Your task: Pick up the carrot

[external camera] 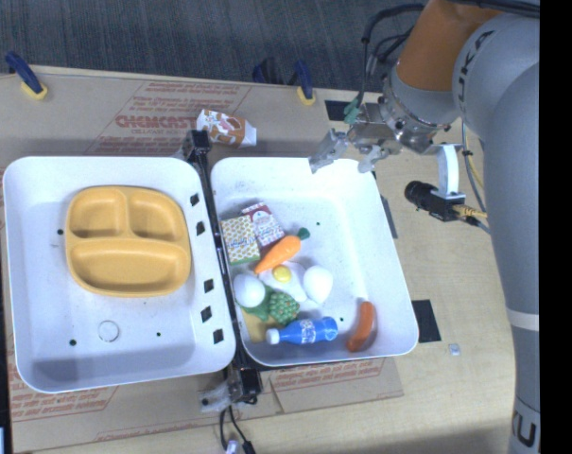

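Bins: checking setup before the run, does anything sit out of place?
Yes: a small brown-and-white carton lies on the bench behind the bins, outside both. The carrot sits in the right bin among other toys.

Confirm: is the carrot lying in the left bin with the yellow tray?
No, the carrot lies in the right bin, among the other toy foods.

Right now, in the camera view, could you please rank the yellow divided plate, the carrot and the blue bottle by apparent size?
1. Yellow divided plate, by far.
2. and 3. Carrot and blue bottle look alike; no ranking.
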`<action>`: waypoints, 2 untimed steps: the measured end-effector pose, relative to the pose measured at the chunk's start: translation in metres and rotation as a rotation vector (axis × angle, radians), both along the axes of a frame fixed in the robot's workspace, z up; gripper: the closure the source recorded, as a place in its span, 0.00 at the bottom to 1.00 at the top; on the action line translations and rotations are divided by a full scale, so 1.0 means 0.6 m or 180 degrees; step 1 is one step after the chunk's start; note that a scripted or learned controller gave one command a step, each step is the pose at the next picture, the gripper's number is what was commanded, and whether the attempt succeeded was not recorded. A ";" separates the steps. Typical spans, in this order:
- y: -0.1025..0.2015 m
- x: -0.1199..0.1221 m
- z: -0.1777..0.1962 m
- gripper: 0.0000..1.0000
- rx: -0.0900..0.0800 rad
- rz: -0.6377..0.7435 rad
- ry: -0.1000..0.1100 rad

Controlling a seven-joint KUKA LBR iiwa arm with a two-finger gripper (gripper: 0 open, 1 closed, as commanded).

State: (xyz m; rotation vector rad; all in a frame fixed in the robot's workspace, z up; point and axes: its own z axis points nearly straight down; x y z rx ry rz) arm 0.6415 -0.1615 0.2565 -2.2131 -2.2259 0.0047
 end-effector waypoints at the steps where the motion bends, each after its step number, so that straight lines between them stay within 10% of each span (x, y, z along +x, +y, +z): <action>1: 0.057 -0.058 -0.254 0.00 0.0002 -0.0530 -0.0003; 2: 0.083 -0.125 -0.262 0.00 -0.0083 0.0319 -0.0086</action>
